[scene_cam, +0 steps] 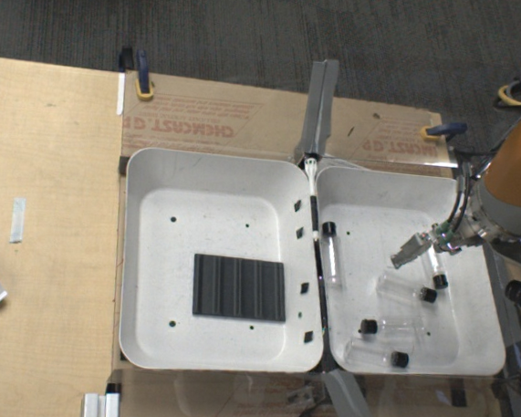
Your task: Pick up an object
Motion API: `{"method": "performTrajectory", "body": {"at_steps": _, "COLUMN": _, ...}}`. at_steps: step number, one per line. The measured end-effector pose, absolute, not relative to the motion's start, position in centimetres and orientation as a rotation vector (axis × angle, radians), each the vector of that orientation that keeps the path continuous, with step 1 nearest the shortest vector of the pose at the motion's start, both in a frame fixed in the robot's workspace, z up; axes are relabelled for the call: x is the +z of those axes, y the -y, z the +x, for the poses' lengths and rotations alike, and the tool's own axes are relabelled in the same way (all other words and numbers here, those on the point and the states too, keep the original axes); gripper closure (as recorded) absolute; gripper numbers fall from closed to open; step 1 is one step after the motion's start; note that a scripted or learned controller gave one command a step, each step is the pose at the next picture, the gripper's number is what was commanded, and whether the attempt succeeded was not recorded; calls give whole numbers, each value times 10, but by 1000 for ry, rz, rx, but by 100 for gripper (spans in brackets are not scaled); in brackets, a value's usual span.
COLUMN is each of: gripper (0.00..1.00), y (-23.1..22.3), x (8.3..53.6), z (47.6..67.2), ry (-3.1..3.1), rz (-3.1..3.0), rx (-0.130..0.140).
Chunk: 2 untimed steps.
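pincer (419,251), grip state unclear, above right bin (372,191) among clear black-capped tubes (331,254); ridged dark block (239,288) left

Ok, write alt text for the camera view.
The grey arm's pincer hangs over the right bin, above several clear tubes with black caps. The left bin holds a dark ribbed block.

Clear, black-capped tubes in the right bin

One tube (330,254) is laid lengthwise along the left wall, cap at the far end. Three more are scattered in the near right part: one (413,291) capped at its right, one (388,329) capped at its left, one (373,356) capped at its right by the near wall.
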<state>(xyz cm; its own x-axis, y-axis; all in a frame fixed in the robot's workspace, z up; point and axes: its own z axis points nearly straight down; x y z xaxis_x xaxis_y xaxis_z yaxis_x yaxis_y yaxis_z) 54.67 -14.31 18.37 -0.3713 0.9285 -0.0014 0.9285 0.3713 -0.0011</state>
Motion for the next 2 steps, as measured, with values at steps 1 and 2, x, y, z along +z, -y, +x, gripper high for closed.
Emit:
{"method": "performTrajectory", "body": {"at_steps": 1, "gripper": 0, "y": 194, "x": 121, "z": 534, "ry": -2623, "rz": 1733, "rx": -2}}
{"method": "performTrajectory", "body": {"at_steps": 2, "gripper": 0, "y": 222, "x": 92, "z": 567, "ry": -2681, "rz": 1636, "rx": 0}}
